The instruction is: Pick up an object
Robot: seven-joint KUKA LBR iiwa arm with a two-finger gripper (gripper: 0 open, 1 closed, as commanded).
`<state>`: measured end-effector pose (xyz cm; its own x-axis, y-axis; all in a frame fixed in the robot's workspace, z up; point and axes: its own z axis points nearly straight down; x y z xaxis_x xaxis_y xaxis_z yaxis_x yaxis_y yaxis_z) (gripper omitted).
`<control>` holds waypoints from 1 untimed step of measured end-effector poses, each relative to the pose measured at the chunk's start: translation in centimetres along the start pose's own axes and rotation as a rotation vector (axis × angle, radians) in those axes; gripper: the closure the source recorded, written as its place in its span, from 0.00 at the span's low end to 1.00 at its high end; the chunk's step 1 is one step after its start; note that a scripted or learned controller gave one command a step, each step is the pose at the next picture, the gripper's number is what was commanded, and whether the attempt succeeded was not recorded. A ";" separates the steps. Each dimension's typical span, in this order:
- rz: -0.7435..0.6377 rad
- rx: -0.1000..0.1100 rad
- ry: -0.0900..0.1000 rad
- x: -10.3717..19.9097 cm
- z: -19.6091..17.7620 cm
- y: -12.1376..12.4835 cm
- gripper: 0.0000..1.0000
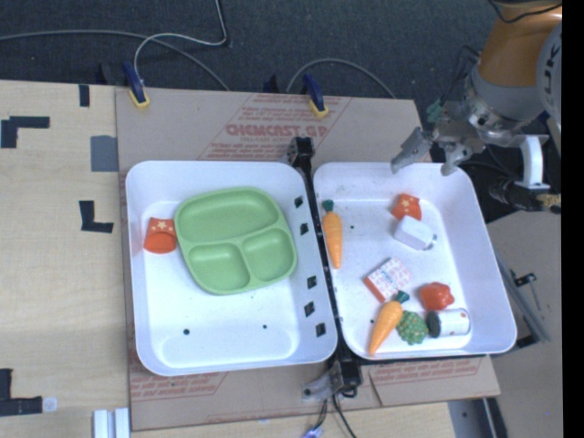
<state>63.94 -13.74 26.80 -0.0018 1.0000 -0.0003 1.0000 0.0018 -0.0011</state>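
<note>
Carrot low in right bin, jaws spread

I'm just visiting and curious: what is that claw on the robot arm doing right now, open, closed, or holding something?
Gripper: open, holding nothing, above the far edge of the right bin.

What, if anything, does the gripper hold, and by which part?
Nothing. The gripper hangs open above the right bin's far edge, with nothing between its fingers.
</note>
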 end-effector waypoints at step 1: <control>0.002 0.004 0.000 -3.5 11.3 0.5 0.00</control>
<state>64.41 -17.22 15.50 0.0000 1.0000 -0.0004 1.0000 0.0000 -0.0054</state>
